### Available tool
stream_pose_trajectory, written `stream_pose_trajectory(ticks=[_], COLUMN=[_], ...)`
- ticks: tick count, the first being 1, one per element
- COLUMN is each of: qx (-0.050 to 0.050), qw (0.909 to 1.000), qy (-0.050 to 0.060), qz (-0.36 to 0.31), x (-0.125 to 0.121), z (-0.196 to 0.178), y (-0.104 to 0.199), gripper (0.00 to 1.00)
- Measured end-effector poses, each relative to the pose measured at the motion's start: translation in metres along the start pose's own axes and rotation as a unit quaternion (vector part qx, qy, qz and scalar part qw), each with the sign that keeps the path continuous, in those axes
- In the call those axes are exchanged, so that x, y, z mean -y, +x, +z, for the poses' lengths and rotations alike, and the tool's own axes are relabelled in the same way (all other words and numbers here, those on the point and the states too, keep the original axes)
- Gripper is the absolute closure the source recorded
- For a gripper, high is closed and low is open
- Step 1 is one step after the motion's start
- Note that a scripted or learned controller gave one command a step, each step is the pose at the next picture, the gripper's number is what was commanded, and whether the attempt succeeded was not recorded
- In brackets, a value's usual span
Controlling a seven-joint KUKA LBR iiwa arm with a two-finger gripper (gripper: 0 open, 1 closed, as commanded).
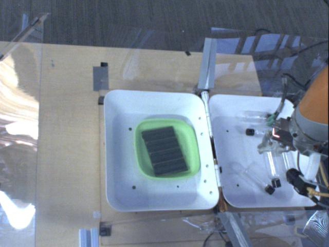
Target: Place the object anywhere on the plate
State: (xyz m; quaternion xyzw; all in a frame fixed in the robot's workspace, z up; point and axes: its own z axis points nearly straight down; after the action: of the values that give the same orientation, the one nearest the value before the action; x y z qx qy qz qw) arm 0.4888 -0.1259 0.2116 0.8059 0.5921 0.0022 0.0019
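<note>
Dark ribbed object (164, 151) lying flat on green plate (191, 153), in left bin (118, 138), slightly tilted. Plate's middle hidden under it. Right bin (231, 153), touching left one at divider. Gripper (275, 156) w/ clear fingers (270, 163) low over right bin's right side, hard to make out vs white floor; fingers spread apart, nothing between. Arm (313, 112) cut off at right edge, orange band visible.
</note>
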Motion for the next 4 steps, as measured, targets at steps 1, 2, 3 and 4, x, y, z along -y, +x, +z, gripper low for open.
stream_pose_trajectory(ticks=[1,2,3,4], qx=[0.0,0.001,0.001,0.001], qw=[1.0,0.9958,0.9956,0.9956], qy=[0.0,0.0,-0.003,-0.003], qz=[0.0,-0.091,-0.093,-0.093], x=[0.0,-0.021,-0.024,-0.023], z=[0.0,0.036,0.025,0.025], y=[0.0,-0.068,-0.067,-0.067], gripper=[0.0,0.0,1.0,0.0])
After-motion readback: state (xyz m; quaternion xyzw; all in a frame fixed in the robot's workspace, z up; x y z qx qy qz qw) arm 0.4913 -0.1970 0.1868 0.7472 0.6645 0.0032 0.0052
